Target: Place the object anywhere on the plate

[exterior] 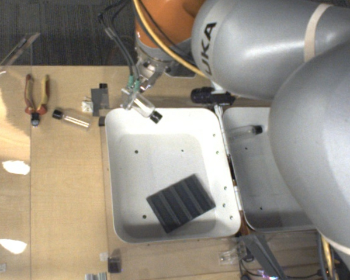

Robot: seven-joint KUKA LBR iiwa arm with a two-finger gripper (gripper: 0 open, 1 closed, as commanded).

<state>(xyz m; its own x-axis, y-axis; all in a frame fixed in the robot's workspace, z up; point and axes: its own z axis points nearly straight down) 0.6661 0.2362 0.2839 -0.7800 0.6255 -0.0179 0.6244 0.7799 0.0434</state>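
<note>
The grey arm (258,44) bears dark letters "UKA", the rest of the brand hidden.

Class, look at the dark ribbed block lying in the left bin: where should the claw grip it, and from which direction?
Probably from straight above, across the two long edges of the dark ribbed block. It lies flat, turned diagonally, with open bin floor around it, so the claw should rotate to match.

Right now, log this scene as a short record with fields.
arm: grey KUKA arm reaching in from the right over the bins
gripper: gripper above the far left corner of the left bin
left bin: white bin holding a dark ridged block near its front
right bin: white bin, mostly hidden by the arm
bench: pliers lying far left
</note>
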